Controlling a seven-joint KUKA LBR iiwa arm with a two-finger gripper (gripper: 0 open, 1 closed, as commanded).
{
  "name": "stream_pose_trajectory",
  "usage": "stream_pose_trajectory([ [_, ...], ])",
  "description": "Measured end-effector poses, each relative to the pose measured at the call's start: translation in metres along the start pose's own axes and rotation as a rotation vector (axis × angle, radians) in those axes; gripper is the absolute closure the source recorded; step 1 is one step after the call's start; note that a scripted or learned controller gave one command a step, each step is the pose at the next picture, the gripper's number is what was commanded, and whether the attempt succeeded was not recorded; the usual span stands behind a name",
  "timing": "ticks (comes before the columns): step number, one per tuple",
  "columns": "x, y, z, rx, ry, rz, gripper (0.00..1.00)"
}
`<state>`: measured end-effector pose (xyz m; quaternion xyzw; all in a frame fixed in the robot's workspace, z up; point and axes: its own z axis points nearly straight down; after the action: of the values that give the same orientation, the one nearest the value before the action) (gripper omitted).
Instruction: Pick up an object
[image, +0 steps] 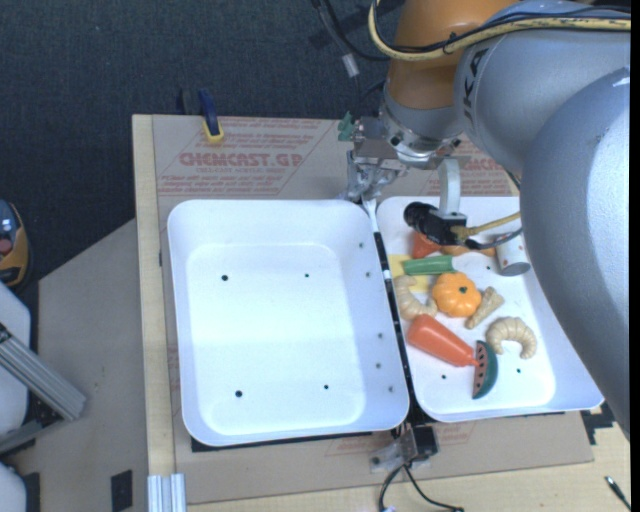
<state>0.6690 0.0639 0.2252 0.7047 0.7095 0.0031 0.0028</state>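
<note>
Reaching arm (560, 120): smooth, rounded grey shells with a glossy orange band above the wrist. It enters from your 2 o'clock, and the frame cuts off its bulk at the top and right.
Gripper (365, 188): narrow bare metal over the far rim where the two bins meet. From this slant you cannot tell whether it is open or closed.
Left bin (270, 330): shallow white plastic with rounded corners, a soft sheen and a few small dark dots on the floor.
Right bin (540, 390): same make. The arm hides its 3 o'clock rim.
Things to pick: all lie in the right bin, at 4 to 5 o'clock from the gripper and apart from it.
Pumpkin (456, 295): round, ribbed orange plastic, mid-bin.
Green pod (428, 266): long and smooth, at the pumpkin's 11 o'clock.
Carrot (440, 340): tapered, glossy orange-red, at the pumpkin's 7 o'clock.
Watermelon slice (484, 370): thin curved wedge with a dark rind and a red face, at the near end.
Croissant (513, 335): beige, curled and ridged, at the pumpkin's 4 o'clock.
Pale knobbly piece (408, 298): lumpy and cream, by the seam wall. You cannot tell what it is.
Red piece (425, 245): mostly hidden, so its shape is unclear.
Cardboard sheet (260, 150): flat and brown with faded red print, lying under both bins.
</note>
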Motion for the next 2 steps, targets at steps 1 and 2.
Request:
stream_pose_trajectory([
  [1,0.065,-0.001,-0.087,-0.003,0.003,-0.001,1.0],
  [2,0.14,0.0,-0.231,-0.011,0.007,-0.003,1.0],
])
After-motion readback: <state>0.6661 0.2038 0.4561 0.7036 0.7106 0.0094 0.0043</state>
